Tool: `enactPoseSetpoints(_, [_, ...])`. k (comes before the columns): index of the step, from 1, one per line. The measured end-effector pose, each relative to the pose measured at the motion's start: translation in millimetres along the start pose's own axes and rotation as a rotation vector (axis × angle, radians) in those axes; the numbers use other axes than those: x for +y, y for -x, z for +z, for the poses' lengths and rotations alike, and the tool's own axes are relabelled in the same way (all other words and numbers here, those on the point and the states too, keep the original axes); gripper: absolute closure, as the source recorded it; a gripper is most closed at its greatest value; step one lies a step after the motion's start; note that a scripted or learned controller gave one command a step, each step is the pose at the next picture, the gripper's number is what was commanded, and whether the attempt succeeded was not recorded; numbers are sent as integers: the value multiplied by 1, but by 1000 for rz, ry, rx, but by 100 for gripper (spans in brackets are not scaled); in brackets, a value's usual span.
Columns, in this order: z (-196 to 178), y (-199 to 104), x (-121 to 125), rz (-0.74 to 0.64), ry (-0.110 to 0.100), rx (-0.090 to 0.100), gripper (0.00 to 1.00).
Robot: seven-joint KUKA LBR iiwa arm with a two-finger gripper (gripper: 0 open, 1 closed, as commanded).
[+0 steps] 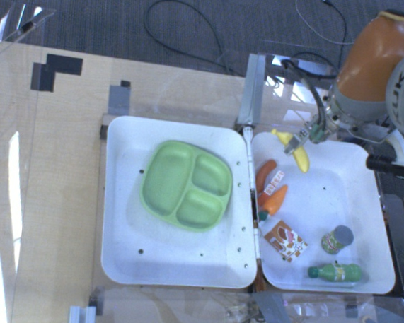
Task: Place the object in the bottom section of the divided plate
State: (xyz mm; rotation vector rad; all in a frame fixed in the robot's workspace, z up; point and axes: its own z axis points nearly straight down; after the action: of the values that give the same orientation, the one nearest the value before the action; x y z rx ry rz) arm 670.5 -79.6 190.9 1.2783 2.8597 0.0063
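Wooden bench: green divided plate (186, 185) (left bin (115, 255)); gripper (306, 140) pinching banana (298, 156).

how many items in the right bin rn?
6: yellow banana at the top by the gripper, red sausage, orange carrot, brown snack packet, small tin can, green bottle. None look hidden.

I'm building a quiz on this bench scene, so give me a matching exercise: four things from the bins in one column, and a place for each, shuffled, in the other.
Things:
1. divided plate
2. banana
3. green bottle
4. can

Places:
A. near edge of the right bin
B. far end of the right bin, by the gripper
C. just above the bottle
D. middle of the left bin

Pairs: 1-D, 2-B, 3-A, 4-C
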Motion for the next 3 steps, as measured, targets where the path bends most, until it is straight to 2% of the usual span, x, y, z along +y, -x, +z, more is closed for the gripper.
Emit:
enactPoseSetpoints(1, [-14, -52, 40, -294, 0, 1, 100])
enactPoseSetpoints(2, [-12, -102, 78, -322, 0, 3, 100])
enactPoseSetpoints(3, [4, -153, 108, -416, 1, 3, 100])
